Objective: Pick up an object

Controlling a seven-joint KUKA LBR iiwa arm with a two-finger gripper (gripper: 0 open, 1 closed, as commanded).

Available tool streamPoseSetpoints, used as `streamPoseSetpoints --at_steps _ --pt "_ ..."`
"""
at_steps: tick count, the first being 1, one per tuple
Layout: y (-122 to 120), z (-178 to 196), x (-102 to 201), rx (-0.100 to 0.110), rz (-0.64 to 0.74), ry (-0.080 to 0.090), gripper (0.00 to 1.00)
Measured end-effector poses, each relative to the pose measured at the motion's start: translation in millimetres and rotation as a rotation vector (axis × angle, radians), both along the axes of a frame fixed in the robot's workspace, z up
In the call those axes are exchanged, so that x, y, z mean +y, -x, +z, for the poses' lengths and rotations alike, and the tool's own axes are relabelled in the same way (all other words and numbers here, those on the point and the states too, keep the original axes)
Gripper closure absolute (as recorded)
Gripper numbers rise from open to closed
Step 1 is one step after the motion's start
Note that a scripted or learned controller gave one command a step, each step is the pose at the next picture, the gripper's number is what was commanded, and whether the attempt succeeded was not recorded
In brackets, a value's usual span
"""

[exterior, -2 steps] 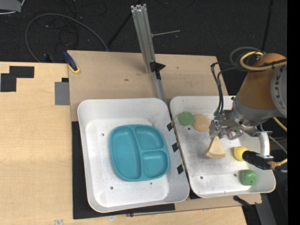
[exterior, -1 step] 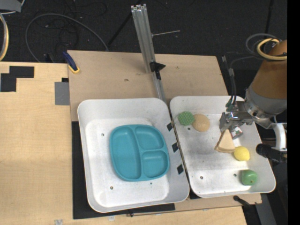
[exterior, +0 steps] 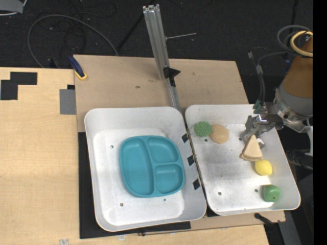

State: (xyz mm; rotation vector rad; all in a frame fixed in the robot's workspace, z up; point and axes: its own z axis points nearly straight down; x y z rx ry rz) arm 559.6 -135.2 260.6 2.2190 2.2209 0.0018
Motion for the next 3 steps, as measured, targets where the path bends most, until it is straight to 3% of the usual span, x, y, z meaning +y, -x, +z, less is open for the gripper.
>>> streamPoseSetpoints --at_steps 3 --pt "-29.5 -32.1 167.5 0.005 0.004 -0.002 1.0"
